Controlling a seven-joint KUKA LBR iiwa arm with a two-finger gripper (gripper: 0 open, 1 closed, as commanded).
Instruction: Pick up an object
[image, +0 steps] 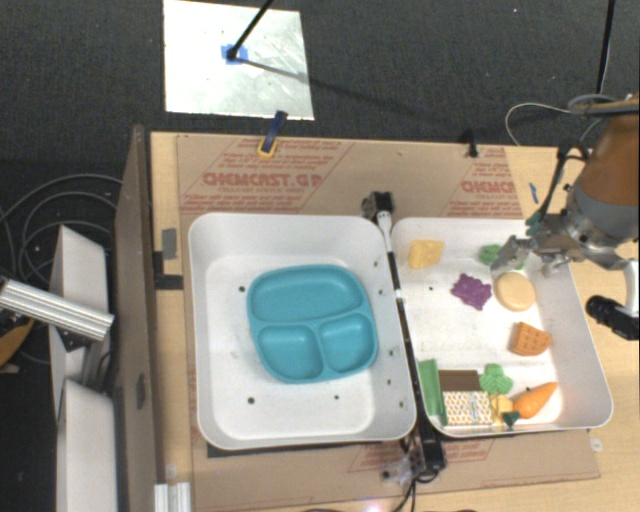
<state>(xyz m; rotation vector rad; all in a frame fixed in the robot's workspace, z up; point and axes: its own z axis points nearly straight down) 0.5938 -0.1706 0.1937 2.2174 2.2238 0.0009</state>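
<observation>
Object nearest the tool: a round tan disc (516, 291), cookie-like, lay flat in the right bin (592, 375), near its far right side.
Neighbours: a purple grape cluster (471, 291) sat just to its left; a waffle-patterned orange piece (529, 339) lay below it; a small green item (489, 254) lay above left.
Likely handling: judged light, rigid, smooth-faced toy food; low and flat, so probably best pinched across its edge from above, with some risk of sliding.
Tool: the gripper (527, 253) hung over the bin's far right corner, just above the disc.
Finger state: two fingers stood apart, with nothing seen between them.
Contact: whether a fingertip touched the disc could not be told.
Left bin (215, 260): held a teal divided tray (312, 321).
</observation>
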